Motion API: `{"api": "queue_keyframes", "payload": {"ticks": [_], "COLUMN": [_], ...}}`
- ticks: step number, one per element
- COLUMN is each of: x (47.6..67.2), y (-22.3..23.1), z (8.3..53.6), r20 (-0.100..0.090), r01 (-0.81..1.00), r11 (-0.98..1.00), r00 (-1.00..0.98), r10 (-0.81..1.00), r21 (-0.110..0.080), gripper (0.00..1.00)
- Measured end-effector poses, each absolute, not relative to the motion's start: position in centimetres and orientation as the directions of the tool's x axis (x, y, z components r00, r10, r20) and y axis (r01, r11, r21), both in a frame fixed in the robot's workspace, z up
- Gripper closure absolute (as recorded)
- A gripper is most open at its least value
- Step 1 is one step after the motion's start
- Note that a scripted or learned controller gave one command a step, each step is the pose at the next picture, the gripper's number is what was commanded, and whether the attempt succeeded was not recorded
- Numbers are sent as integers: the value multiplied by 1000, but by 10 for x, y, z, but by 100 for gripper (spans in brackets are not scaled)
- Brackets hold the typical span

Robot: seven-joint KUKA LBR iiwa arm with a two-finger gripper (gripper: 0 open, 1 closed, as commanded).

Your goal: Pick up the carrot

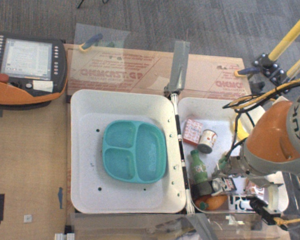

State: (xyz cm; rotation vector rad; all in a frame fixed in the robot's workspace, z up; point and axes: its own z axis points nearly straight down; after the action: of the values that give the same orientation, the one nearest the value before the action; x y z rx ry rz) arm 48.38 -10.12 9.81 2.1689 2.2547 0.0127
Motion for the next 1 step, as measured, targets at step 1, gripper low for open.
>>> {"api": "queue_keyframes", "payload": {"ticks": [1], "x": [484], "y": [-104], "z": [99], "r20": [-9], "r01": [999], "r11": [36], "r00": [-36], "r10": [999], "r21": [19], "gripper": [0]}}
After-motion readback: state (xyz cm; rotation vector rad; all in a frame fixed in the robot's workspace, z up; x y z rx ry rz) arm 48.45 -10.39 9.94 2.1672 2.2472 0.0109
